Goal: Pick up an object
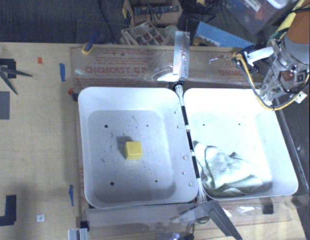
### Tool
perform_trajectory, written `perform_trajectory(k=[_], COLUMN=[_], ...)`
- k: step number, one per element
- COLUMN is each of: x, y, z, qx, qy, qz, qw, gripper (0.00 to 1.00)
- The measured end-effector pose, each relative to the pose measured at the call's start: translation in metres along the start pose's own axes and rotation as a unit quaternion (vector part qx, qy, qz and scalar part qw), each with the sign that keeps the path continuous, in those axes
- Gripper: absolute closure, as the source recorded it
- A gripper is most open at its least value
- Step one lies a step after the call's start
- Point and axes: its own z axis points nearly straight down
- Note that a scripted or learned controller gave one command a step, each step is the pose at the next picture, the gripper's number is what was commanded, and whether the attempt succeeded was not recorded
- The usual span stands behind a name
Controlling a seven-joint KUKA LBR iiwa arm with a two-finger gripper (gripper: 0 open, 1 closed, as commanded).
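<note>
Risk is mostly in target choice and approach. End effector (281, 86) sits at the upper right, over the far right rim of the right bin (235, 109), well apart from anything graspable; can't tell from this angle whether it's released or clenched, cabling hides the tip.

Two candidates:
- yellow block (133, 150) lying alone near the middle of the left bin (94, 104), nothing touching it. Small and rigid, so my guess is a slightly off-centre descent nudges it aside rather than capturing it. It also looks rotated relative to the bin walls, so wrist yaw matters.
- crumpled white cloth (229, 170) in the near left corner of the right bin, pressed up by the divider wall. Low contrast against white plastic, so detection may be poor. Soft, so a pinch could catch only a fold and slip out on lift. Proximity to the wall risks collision.

Loose yellow cable (255, 86) hanging off the wrist could snag the bin rim on a long reach across to the left bin.
</note>
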Motion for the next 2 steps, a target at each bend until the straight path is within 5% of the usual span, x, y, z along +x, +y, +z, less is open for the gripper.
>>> perform_trajectory(k=[1, 2], x=[-0.022, -0.034], y=[-0.007, 0.028], z=[0.030, 0.146], qx=[0.004, 0.002], qy=[-0.003, -0.001], qz=[0.008, 0.009], qw=[1.0000, 1.0000], gripper=[1.00, 1.00])
